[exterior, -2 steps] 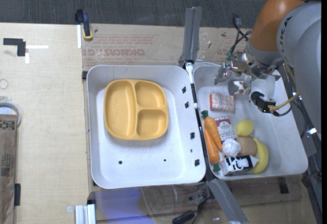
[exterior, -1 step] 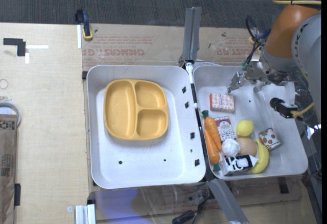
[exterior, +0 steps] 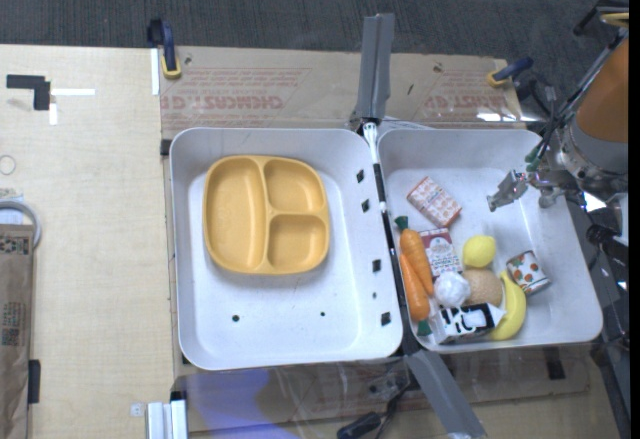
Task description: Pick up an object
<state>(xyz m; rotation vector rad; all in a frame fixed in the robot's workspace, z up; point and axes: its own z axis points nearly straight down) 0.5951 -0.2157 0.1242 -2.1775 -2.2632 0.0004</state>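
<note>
On the counter (exterior: 80, 227) two bins sit side by side, the left bin (exterior: 200, 327) holding a divided plate (exterior: 267, 214) toward its back, the right bin (exterior: 560, 322) crowded along its left and front with a carrot (exterior: 415, 269), lemon (exterior: 480, 250), banana (exterior: 513, 312) and small cartons (exterior: 433, 200).

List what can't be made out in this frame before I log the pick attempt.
- tool, camera view: too small to tell finger state.
- Arm: cut off by the right edge.
- Black-and-white carton: print unreadable; the banana and white lump overlap it.
- Carrot: its lower end is hidden at the right bin's wall.
</note>
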